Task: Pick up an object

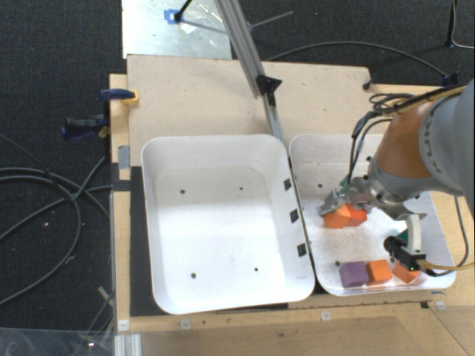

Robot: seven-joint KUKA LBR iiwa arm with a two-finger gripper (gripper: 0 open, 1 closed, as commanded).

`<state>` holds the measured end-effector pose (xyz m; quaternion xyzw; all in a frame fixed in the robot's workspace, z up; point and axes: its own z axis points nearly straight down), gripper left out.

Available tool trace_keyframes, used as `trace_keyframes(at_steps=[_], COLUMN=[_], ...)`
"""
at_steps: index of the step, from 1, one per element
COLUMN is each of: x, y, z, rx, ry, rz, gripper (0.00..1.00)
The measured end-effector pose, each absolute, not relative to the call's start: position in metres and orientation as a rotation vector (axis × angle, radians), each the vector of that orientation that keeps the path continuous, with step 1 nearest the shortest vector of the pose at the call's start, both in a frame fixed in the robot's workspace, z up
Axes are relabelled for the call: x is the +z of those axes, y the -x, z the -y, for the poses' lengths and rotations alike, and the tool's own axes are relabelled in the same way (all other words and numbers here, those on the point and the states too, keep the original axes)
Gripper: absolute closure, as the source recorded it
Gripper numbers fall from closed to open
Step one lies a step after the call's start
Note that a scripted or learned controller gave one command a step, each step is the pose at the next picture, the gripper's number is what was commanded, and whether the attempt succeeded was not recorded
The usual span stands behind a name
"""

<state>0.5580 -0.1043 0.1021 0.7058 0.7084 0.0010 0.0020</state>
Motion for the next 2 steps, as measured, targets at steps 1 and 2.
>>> trace_keyframes(at_steps=[1,2], x=[0.194,0.194], y=[-0.607,-0.680], z=[0.003,-0.068], rx=[0.015,0.009], ry=[-2.202,-2.204], rz=[-2.234,-2.232], gripper=[1.00,1.00])
